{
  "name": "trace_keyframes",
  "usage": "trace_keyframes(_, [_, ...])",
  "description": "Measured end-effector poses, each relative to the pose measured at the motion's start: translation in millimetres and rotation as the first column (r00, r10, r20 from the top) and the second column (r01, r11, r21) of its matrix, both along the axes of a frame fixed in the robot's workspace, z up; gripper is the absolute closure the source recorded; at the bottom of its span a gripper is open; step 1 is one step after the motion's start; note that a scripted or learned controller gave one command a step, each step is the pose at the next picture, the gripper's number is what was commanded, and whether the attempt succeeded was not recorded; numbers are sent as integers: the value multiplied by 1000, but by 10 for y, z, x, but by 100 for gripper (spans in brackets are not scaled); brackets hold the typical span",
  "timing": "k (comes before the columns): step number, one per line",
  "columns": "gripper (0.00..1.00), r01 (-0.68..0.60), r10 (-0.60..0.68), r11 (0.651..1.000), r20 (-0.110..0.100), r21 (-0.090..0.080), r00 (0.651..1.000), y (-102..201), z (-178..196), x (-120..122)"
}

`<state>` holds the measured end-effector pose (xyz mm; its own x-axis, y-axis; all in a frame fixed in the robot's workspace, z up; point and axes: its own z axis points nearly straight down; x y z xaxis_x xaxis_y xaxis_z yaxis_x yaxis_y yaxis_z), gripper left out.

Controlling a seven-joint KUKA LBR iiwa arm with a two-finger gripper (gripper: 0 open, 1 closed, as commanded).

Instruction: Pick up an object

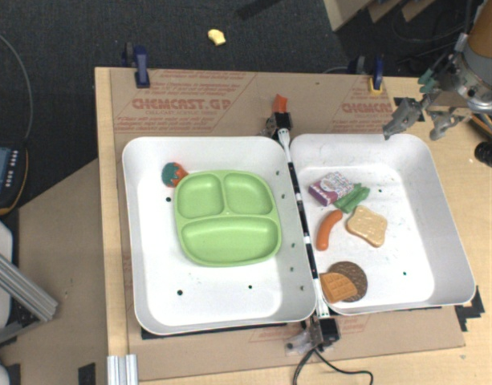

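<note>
We see the gripper (416, 119) hovering above the right bin's (438, 215) far right corner, fingers spread apart and holding nothing. The toy carrot (329, 228) lies near that bin's left edge.

bench (229, 95): brown board w/ red print, blue clamps (139, 64) at far edge
left bin (149, 279): white, directly on bench
right bin (438, 239): white, touching left bin along centre

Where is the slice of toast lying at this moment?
The toast slice lies in the right bin, near its middle, just right of the sausage and below the green piece.
</note>
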<state>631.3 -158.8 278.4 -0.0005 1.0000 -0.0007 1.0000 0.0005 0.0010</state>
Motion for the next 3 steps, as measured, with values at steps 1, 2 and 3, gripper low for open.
trace_keyframes(1, [0,-2,2,1000,-8,5,1000,591,-1923,-444])
trace_keyframes(2, [100,1,-1,1000,3,-1,1000,553,-1748,-414])
trace_keyframes(3, [0,1,-1,1000,2,0,1000,553,-1754,-416])
